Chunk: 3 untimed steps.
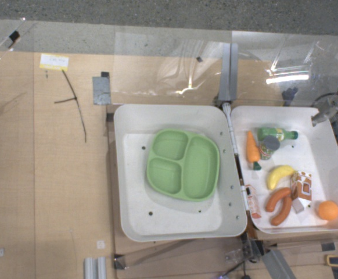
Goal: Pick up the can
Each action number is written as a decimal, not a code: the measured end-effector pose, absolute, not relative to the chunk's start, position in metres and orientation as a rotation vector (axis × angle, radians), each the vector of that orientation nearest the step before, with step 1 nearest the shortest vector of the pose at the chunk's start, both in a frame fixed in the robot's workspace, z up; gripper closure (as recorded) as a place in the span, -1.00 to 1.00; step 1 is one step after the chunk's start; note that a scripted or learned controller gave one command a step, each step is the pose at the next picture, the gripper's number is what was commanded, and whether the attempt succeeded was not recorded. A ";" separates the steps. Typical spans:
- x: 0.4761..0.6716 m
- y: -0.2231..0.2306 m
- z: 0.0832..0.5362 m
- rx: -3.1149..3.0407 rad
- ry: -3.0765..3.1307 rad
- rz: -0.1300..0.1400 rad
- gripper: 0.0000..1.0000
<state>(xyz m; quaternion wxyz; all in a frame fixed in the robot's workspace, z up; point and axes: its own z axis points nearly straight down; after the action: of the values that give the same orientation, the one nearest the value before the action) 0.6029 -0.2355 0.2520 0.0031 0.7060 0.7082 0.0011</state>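
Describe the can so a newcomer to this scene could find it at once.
Of the two white bins, take the right bin, the one holding the food items. Look near its top left, where a carrot lies beside a green bottle. The can stands between them, just below the bottle: short and round, with a grey top and a green label.
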 end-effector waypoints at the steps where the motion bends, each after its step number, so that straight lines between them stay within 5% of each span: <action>1: 0.602 -0.184 0.144 2.237 2.192 0.008 -1.00; 2: 0.632 -0.242 0.092 2.262 2.172 0.003 -1.00; 3: 0.558 -0.182 0.152 2.263 2.169 0.006 -1.00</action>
<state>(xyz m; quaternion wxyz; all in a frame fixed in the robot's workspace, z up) 0.5575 -0.1825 0.1518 0.0034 0.7219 0.6919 0.0019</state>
